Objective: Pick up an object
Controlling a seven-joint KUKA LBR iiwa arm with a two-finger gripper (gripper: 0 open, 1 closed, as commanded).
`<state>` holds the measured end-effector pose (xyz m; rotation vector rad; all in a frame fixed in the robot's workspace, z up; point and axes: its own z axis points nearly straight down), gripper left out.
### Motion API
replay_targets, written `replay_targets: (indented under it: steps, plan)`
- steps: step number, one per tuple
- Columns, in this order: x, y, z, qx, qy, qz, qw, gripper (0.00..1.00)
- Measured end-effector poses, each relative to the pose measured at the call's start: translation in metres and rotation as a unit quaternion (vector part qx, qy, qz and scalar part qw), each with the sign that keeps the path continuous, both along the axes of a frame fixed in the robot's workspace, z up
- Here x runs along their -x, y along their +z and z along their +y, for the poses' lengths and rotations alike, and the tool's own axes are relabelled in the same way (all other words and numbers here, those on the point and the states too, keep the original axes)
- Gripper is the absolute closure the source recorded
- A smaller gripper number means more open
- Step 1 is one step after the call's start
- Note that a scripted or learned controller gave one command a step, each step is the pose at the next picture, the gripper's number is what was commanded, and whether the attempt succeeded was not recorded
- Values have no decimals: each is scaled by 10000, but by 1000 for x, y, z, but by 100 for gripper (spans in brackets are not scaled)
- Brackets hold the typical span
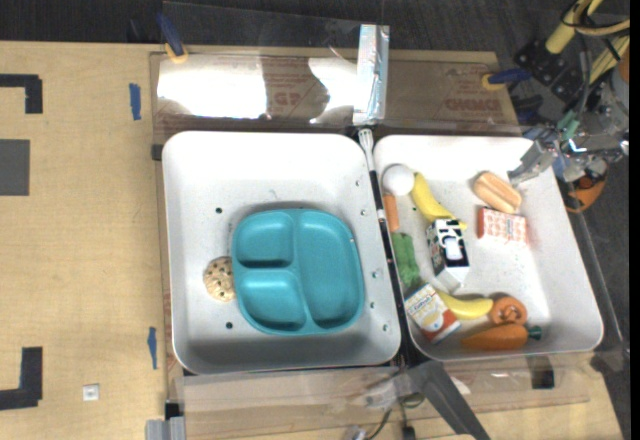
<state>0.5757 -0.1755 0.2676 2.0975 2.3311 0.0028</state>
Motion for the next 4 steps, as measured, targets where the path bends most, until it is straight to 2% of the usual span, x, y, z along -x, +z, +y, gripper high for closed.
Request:
replay_targets:
  steps: [1, 2, 3, 4]
  plan:
    - [-11, -66, -26, -17, -464, 52, 9989, 0]
    - [38, -152, 25, -25, -306, 64, 9995, 0]
    - [-43, -172, 58, -1, -877, -80, 9961, 0]
    - [-85, -160, 72, -12, -626, 1, 9980, 0]
